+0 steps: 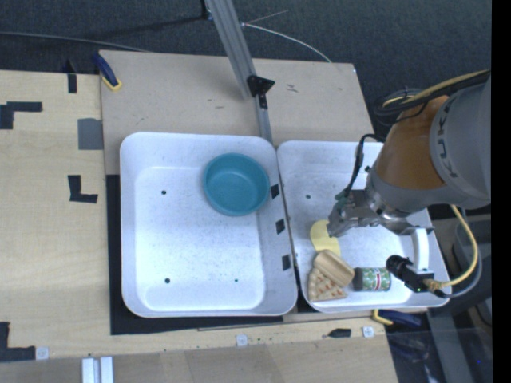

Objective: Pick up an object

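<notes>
The left bin [152,238], shallow, white and speckled, holds 1 round teal bowl [235,183] near its upper right corner. The right bin [307,174] holds 3 things low down: a pale yellow rounded piece [322,234], a tan wedge with a ridged face [329,275], and a small green can [372,279] on its side. The gripper [342,220] sits just above the yellow piece.

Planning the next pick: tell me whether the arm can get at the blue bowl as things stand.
Probably yes. The blue bowl sits alone in the left bin with nothing over it; the gripper is over the right bin, so it must cross the divider.
</notes>
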`<state>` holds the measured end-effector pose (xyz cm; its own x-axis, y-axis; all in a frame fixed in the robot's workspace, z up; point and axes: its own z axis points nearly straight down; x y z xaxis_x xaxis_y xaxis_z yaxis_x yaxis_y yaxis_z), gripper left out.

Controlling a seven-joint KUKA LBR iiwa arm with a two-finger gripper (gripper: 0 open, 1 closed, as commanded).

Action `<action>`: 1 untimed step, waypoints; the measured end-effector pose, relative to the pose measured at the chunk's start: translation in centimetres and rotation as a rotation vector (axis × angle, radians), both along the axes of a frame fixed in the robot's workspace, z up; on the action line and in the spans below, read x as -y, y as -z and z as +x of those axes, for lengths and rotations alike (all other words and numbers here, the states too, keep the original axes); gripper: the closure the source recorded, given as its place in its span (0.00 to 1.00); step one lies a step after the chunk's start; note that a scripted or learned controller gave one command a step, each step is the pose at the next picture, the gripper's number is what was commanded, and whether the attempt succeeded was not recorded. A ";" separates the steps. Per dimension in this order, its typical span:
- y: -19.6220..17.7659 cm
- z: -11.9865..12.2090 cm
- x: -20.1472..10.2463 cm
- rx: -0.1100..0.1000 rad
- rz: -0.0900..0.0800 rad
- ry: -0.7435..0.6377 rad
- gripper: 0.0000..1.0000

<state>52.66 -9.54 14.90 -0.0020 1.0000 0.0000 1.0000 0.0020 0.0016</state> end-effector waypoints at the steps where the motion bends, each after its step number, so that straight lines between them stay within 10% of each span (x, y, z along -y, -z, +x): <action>1: -4.3 -0.3 0.3 0.001 -0.001 0.001 1.00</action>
<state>52.32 -9.79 19.21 -0.0011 1.0000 -0.0005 1.0000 0.0011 0.0022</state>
